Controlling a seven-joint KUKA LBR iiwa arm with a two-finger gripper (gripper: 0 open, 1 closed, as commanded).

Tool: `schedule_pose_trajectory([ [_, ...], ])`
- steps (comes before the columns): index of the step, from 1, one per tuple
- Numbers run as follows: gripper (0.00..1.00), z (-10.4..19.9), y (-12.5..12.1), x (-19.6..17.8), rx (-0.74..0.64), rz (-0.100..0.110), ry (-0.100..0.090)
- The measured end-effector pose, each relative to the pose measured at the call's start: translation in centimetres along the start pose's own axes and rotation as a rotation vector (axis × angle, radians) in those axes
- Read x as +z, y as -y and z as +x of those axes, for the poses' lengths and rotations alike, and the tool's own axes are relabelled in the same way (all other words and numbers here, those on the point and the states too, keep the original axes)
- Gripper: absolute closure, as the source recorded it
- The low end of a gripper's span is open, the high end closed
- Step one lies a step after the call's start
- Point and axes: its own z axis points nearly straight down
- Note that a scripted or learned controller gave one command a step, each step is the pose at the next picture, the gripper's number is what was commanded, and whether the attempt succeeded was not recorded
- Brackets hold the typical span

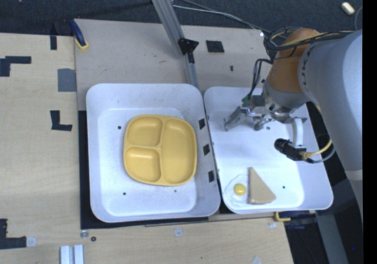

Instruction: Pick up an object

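In the right bin (312, 195), near its front edge, lie a tan wedge-shaped piece (258, 188) and a small white fried-egg toy with a yellow yolk (238, 190), touching each other. My gripper (242, 124) hangs over the back left part of that bin, well behind both pieces. Its fingers are spread open with nothing between them. A yellow divided plate (160, 149) rests in the middle of the left bin (106, 139).
The arm's grey body and orange band (291, 62) cover the back right of the right bin. A black cable connector (290, 148) hangs beside the wrist. A slanted metal pole (171, 18) rises behind the bins.
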Motion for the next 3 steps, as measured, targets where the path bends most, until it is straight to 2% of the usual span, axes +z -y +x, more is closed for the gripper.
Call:
schedule_pose_trajectory([
  [1, 1.00, 0.1, -0.1, -1.3, -0.001, -0.001, -0.001],
  [2, 1.00, 0.8, -0.1, -5.7, 0.000, -0.006, -0.002],
  [3, 1.00, 1.0, 0.3, -11.9, 0.000, -0.007, -0.001],
])
